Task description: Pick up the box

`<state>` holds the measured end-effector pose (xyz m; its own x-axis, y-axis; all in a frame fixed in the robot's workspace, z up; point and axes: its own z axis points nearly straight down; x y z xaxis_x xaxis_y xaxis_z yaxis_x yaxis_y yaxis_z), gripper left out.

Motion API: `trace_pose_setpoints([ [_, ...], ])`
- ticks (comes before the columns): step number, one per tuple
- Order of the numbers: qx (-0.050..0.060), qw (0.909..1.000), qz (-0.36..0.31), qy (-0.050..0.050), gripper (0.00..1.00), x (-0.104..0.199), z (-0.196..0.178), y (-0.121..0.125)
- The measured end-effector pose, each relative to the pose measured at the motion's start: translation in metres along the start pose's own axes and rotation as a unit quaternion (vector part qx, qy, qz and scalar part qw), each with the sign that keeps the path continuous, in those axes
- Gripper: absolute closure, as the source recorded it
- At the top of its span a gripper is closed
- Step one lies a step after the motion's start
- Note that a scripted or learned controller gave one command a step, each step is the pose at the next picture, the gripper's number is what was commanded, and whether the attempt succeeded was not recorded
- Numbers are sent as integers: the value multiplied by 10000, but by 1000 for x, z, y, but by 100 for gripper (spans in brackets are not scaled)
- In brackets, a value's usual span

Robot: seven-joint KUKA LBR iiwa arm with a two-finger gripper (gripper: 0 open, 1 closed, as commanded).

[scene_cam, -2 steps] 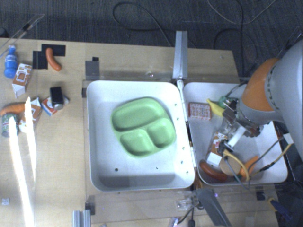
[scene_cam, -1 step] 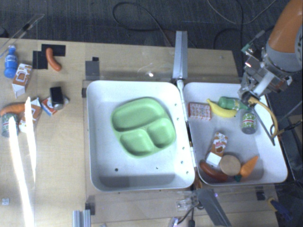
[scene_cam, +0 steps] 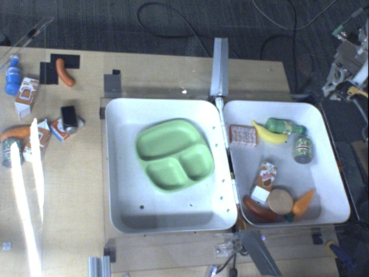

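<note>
From above, the right bin [scene_cam: 330,154] holds the box [scene_cam: 243,135] at its 10 o'clock corner, lying flat beside the bin wall. A banana [scene_cam: 268,133] lies just beside it at 3 o'clock, with a green bottle [scene_cam: 285,126] and a can [scene_cam: 302,149] further right. The box is small, reddish with a pale patterned face; its print is too small to read. The left bin [scene_cam: 124,212] carries a green tray [scene_cam: 174,154]. The end effector [scene_cam: 346,62] is at the counter's 2 o'clock edge, its state unclear.

tray [scene_cam: 173,154] in left bin [scene_cam: 121,172]; box [scene_cam: 243,135] beside banana [scene_cam: 268,134] in right bin [scene_cam: 331,166]
</note>
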<state>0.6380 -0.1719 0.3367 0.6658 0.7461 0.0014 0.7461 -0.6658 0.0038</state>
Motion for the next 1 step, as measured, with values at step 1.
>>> trace_pose_setpoints([
  [1,-4,9973,732,3,100,-17,-100,22],
])
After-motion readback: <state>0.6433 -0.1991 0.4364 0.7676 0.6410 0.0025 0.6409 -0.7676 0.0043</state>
